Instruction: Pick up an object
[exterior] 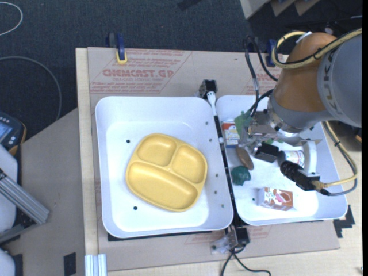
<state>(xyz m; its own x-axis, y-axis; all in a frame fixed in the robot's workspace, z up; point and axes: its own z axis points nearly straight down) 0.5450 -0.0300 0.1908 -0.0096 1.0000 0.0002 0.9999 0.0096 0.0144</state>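
Observation:
My gripper (253, 135) hangs low over the back left part of the right bin (330, 209), under the orange wrist band. Just to its left stands a small red and white carton (231, 134). A brown oval piece (245, 157) and a dark green lump (240, 176) lie in front of it. Beside the gripper's top edge shows a bit of green (241, 120); I cannot say what it belongs to. Nearer the front lies a red and white packet (277, 198). A white tube (296, 156) is partly hidden under the arm.
The left bin (109, 154) holds a yellow divided plate (167, 171). A black divider rail (221, 148) runs between the bins. Black cables and a connector (299, 174) trail from the wrist over the right bin. Clamps sit at the board's back edge.

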